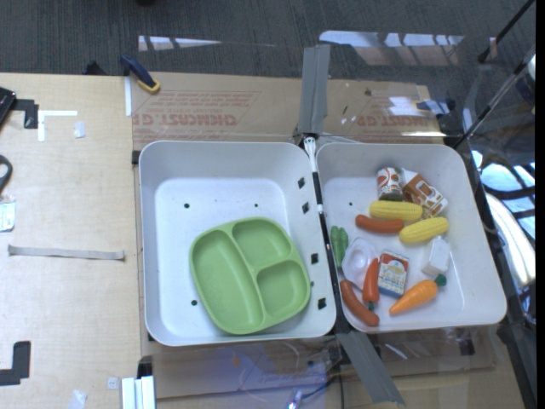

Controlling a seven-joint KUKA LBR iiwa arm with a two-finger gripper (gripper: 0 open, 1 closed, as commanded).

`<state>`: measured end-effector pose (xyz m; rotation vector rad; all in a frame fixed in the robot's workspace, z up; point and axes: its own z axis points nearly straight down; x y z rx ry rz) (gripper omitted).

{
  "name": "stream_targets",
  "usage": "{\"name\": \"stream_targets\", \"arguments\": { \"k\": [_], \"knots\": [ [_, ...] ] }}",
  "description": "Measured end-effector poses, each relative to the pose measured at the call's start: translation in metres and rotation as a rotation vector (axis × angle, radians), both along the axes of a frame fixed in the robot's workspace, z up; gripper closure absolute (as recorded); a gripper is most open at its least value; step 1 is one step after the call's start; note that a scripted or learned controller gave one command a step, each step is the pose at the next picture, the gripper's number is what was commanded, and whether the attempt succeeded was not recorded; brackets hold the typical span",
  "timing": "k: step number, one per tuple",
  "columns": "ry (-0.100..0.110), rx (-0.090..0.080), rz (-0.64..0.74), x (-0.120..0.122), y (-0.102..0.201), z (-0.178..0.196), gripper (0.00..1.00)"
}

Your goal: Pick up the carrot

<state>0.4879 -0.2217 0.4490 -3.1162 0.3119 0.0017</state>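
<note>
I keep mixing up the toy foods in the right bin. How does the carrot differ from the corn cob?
The carrot is orange with a small green top; the corn cob is yellow all over. The carrot tapers to a point, while the corn cob is blunt and rounded. The carrot lies near the bin's front edge; the corn cob lies farther back, by a yellow banana. Both lie flat at a similar slant.

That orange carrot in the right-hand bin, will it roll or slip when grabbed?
The carrot looks like smooth, rigid toy plastic, so probably light and somewhat slippery. Its round, tapered body may roll or pivot; the small carton beside it might get nudged.
</note>
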Motion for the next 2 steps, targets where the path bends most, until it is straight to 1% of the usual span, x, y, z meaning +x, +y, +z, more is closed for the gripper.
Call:
{"name": "stream_targets", "arguments": {
  "k": [2],
  "knots": [
    [0.000, 0.000, 0.000, 0.0000, 0.0000, 0.0000, 0.00]
  ]
}}
